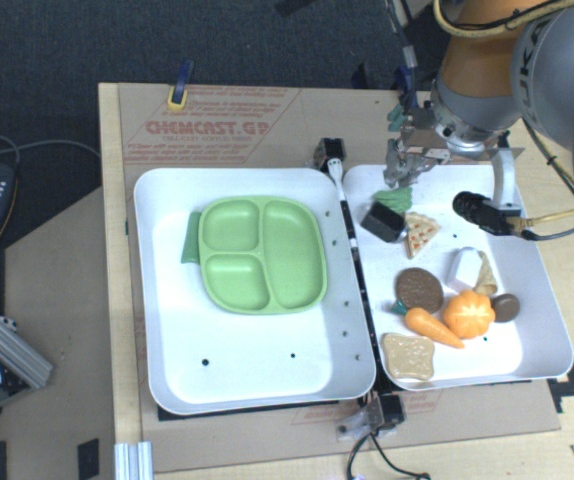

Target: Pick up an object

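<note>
Camera view, looking down at a slant: the arm (527,48) reaches in from the right and its gripper (404,173) hangs over the far-left corner of the right bin (547,338), just above a green object (395,198) and a black block (382,221); whether it grips anything I cannot tell, as the tip is small and dark against the bin. Beside the block lies a waffle wedge (422,233). Nearer sit a brown round cookie (419,289), a carrot (433,326), an orange (468,314) touching the carrot, a white block (464,266), a small brown piece (505,308) and a slice of toast (408,356). The left bin (167,368) holds a green divided plate (263,254)
</note>
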Robot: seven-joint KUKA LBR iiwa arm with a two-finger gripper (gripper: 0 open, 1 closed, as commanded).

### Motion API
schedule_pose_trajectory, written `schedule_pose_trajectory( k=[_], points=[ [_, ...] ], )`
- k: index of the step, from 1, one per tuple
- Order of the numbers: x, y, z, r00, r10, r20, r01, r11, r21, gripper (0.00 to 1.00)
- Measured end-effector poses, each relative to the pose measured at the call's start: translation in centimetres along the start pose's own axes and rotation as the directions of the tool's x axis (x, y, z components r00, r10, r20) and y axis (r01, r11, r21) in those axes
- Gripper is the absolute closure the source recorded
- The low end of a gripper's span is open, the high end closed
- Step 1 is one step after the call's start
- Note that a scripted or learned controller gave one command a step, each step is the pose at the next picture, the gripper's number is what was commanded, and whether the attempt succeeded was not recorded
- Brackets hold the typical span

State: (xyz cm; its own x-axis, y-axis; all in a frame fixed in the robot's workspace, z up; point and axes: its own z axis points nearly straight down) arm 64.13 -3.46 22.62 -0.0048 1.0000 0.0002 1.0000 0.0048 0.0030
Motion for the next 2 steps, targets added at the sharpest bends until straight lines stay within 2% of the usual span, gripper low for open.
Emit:
schedule_pose_trajectory(
  k=[1,2],
  points=[
    [-0.27,0.98,1.2,1.0,0.003,0.002,-0.003,1.0,0.0,1.0],
    [0.1,1.21,0.87,1.0,0.004,0.002,-0.004,1.0,0.0,1.0]
  ],
)
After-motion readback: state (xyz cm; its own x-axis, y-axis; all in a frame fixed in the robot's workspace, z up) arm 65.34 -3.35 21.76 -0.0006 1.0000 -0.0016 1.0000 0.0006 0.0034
